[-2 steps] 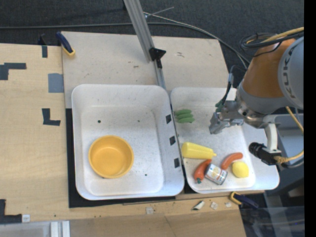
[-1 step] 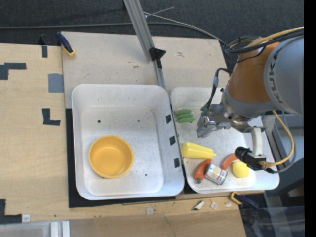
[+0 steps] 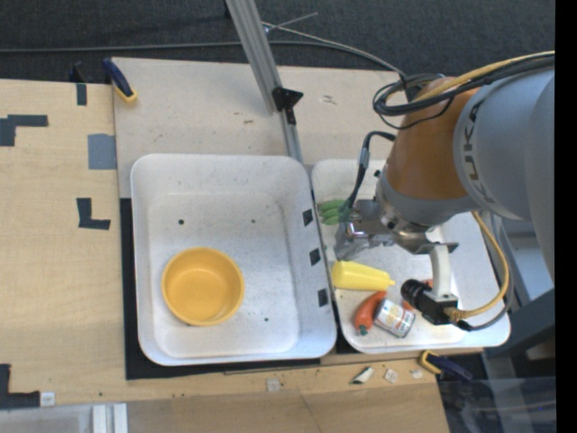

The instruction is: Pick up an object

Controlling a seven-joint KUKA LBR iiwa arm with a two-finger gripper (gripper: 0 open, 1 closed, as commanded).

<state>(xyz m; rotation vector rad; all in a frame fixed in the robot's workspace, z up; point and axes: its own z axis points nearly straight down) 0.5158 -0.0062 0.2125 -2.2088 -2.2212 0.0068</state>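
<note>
Over the right white plastic bin, reaching down: metal two-finger gripper beside a yellow corn-shaped toy, green item just above. Finger spread: cannot tell. Approach step, likely; next, settling onto one object and closing.

From my seat I see two shallow white plastic bins side by side on the wooden tabletop. The left bin holds a round yellow plastic bowl near its front left corner. My grey arm with the orange band leans over the right bin, its pincer low at the bin's left side, beside a green leafy item. Just below lie a yellow corn-shaped toy, an orange carrot-like piece and a small tipped can.
</note>
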